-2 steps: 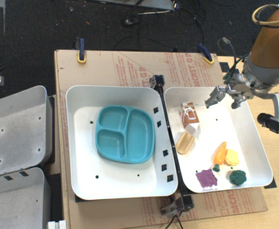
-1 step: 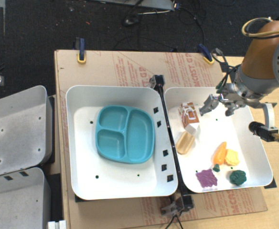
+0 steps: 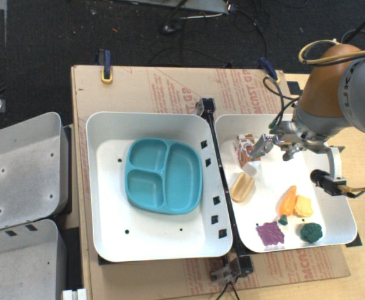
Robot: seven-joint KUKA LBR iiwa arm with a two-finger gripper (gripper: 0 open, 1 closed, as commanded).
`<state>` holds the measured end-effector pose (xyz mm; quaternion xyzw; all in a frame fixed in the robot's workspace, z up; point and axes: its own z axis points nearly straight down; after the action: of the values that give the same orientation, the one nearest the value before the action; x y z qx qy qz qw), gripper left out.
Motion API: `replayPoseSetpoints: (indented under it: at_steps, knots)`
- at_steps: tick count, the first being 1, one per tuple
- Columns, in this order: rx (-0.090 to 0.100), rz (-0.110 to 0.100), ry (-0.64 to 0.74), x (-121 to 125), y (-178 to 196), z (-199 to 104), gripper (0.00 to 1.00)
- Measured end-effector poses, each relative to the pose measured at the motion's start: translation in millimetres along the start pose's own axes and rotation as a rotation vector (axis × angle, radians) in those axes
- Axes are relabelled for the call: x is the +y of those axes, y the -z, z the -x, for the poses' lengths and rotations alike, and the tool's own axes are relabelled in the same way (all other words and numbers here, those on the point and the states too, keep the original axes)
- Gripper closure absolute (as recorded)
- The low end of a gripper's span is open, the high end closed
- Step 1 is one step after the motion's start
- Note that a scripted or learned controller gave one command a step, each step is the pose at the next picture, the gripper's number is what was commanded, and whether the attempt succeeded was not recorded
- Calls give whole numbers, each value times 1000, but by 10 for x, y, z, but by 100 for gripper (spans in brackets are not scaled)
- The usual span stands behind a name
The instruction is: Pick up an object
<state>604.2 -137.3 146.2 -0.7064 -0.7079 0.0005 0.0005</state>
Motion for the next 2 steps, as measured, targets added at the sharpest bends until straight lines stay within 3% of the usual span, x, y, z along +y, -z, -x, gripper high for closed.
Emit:
replayPoseSetpoints:
  at_steps: [1,2]
  knots:
    - [-2,17,-1,51,-311,6,0]
    - [-2,22,-1,71,-196,2,100]
